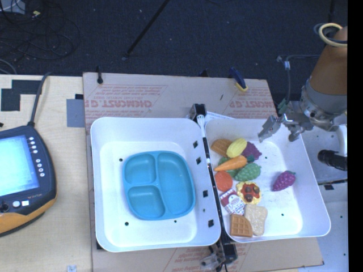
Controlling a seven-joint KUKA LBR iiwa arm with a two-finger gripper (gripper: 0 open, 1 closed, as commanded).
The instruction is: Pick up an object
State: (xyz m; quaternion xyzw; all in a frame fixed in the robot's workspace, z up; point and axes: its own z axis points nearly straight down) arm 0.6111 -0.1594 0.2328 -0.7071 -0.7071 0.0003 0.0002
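Apparently poised to descend, the end effector [281, 128] hangs released and holding nothing over the right bin's [317, 208] back edge, while candidates lie below: a purple grape bunch [284, 180] apart, other toy food [241, 177] crowded against the divider.

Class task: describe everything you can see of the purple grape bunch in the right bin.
The purple grape bunch is a small toy cluster, bumpy and glossy like moulded plastic, magenta-purple all over. It lies on its side on the white floor of the right bin, towards that bin's right wall, its narrow end pointing lower left. It sits alone, apart from the pile of toy food to its left, and nothing touches it. The gripper is above it, further back.
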